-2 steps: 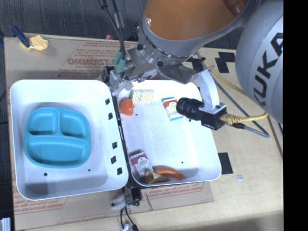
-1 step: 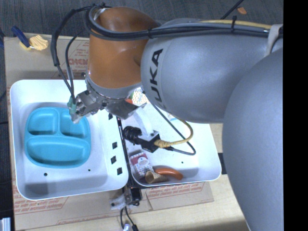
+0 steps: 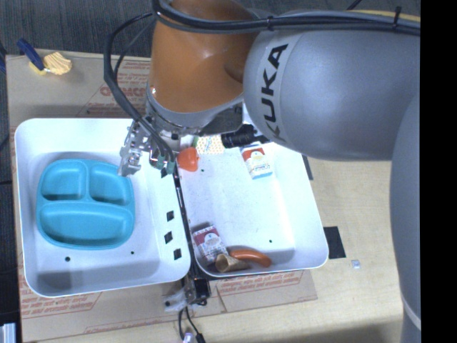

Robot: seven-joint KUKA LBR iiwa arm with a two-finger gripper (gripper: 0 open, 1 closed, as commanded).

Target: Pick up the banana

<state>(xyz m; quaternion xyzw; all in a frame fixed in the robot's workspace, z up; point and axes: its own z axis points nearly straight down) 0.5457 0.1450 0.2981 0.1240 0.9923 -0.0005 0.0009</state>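
Clutter gathers in the right-hand bin. A curved, orange-brown object along its near wall is most likely the banana, though its colour reads more orange than yellow, so that is a judgement. It lies flat on the bin floor, touching or just beside a red packet, which leaves little free room on that side for a grasp. A small carton and a small orange-red object sit at the far end of the same bin, well apart from the banana. The gripper hangs over the far right corner of the left-hand bin, near the divider between the bins and just beyond the blue divided plate. The view does not show whether it is apart or together, and nothing can be seen held in it. The arm, with its orange band, reaches across the far end of the right-hand bin to get there. With the tool in the other bin and the banana untouched by the near wall, the pick appears not yet begun. A grasp would probably call for crossing the divider and coming down from above.
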